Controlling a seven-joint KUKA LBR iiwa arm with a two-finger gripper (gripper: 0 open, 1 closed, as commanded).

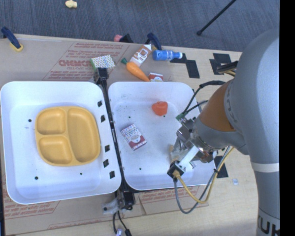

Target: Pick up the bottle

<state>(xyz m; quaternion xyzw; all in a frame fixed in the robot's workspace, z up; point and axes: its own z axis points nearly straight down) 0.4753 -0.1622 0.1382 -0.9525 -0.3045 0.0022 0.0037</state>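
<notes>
Arm (pixel 255 97) over right bin (pixel 152 178), claw (pixel 185 140) state unclear, yellow tray (pixel 67 134) in left bin (pixel 19 102)

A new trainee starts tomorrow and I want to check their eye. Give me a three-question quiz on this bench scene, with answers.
1. True or false: the blue bottle lies inside a bin.
2. Which bin holds the yellow plate? A) the view's left bin B) the view's right bin C) neither
3. How many compartments does that plate have?
Key: 1 false, it lies on the bench behind the bins; 2 A; 3 three.
</notes>
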